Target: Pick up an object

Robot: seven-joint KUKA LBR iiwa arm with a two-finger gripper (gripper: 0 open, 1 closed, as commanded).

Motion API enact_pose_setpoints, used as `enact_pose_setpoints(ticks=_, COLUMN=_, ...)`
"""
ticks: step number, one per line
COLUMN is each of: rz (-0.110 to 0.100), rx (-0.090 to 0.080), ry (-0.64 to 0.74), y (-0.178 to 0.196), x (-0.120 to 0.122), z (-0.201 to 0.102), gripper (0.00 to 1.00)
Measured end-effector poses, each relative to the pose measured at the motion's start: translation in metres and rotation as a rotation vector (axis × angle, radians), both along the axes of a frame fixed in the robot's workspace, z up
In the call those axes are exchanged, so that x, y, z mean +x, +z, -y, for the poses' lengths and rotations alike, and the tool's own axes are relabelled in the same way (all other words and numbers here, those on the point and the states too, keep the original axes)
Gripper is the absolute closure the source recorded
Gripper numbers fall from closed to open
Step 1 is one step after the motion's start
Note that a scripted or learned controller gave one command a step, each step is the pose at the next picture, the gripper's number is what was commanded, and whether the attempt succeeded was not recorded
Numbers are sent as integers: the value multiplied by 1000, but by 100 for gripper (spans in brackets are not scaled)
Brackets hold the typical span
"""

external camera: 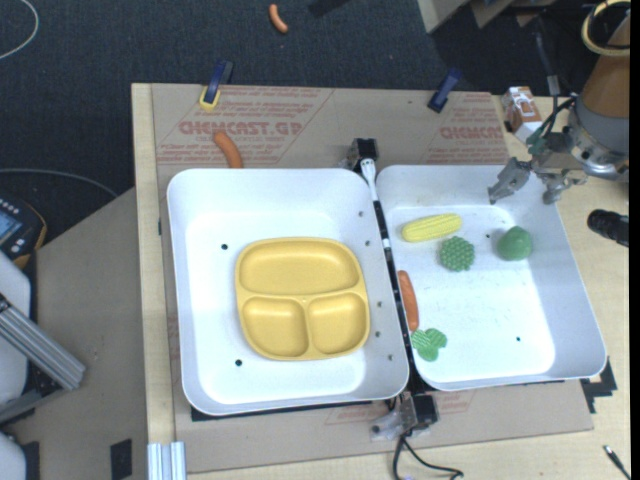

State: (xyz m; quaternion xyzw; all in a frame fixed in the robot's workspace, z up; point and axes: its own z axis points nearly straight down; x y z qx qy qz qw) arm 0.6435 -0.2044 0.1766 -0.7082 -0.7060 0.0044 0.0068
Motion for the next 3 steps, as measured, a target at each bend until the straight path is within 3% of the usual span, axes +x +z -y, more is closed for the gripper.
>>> enact_pose_setpoints(ticks=1, rz=16, rx=-3, ry=3, y=10, x=3, z=-1, gripper=0)
enact_pose_setpoints(ticks=3, rz=11, rx=-2, ry=6, y=-94, x=7, z=1, gripper=0)
